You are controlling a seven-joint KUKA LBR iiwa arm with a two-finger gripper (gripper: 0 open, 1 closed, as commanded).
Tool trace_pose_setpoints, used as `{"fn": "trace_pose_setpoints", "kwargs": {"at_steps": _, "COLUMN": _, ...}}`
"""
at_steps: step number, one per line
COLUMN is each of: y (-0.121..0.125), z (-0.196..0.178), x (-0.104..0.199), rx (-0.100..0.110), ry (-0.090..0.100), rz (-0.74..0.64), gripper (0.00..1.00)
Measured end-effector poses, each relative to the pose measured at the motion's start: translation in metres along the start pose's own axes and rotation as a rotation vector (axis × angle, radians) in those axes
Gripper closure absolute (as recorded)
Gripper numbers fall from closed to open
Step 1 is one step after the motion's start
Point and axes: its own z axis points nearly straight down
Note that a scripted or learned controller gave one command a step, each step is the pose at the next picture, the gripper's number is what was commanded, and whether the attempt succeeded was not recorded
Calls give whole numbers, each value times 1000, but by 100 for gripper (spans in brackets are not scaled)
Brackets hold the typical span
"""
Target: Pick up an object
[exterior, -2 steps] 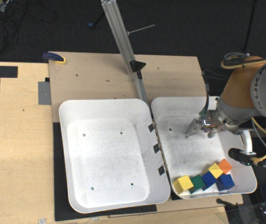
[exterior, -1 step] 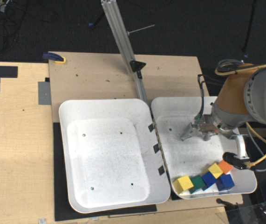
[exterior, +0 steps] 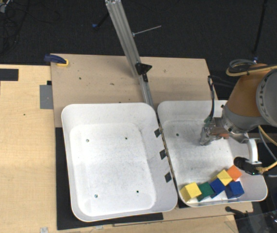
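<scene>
Several small blocks lie in a cluster at the near right corner of the right bin (exterior: 191, 164): a yellow block (exterior: 192, 191), a green block (exterior: 206, 190), a blue block with a yellow top (exterior: 221, 183), another blue block (exterior: 234, 190) and an orange block (exterior: 234, 172). My gripper (exterior: 206, 136) hangs low over the middle of the right bin, up and to the left of the cluster and apart from it. Nothing shows between its fingers.
The left bin (exterior: 111, 159) sits beside the right one, joined by black clips (exterior: 163, 153). A slanted aluminium rail (exterior: 128, 42) rises behind the bins. The arm's orange band (exterior: 247, 96) and cables overhang the right bin's right edge.
</scene>
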Motion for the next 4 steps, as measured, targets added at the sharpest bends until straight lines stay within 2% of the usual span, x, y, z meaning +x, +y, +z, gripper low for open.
{"fn": "trace_pose_setpoints", "kwargs": {"at_steps": 3, "y": -3, "z": -135, "x": -11, "rx": -4, "ry": -2, "rz": -9, "gripper": 100}}
{"fn": "trace_pose_setpoints", "kwargs": {"at_steps": 4, "y": -21, "z": -143, "x": 43, "rx": 1, "ry": 2, "rz": -14, "gripper": 100}}
